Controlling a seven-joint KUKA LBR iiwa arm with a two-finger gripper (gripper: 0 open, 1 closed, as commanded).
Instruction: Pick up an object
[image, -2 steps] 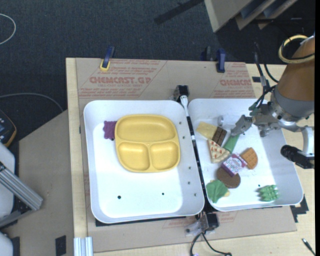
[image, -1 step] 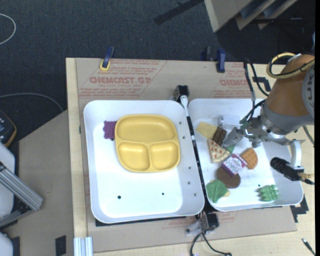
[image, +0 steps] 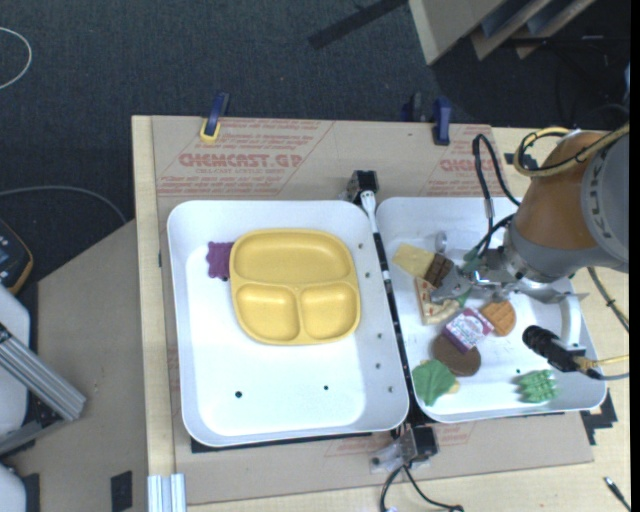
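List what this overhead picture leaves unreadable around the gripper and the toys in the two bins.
- Gripper in the camera view: its fingers are small and blend into the toy pile, so their state is unclear.
- Purple toy: the yellow divided tray covers its right part.
- Small packet: its label is too small to read.
- Right bin: the arm hides its upper right corner.

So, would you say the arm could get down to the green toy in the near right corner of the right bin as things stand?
Probably yes. The green toy lies apart from the pile, with bare floor of the right bin around it. The gripper sits over the cluttered middle, and only the bin's wall beside the toy might hamper a grasp.
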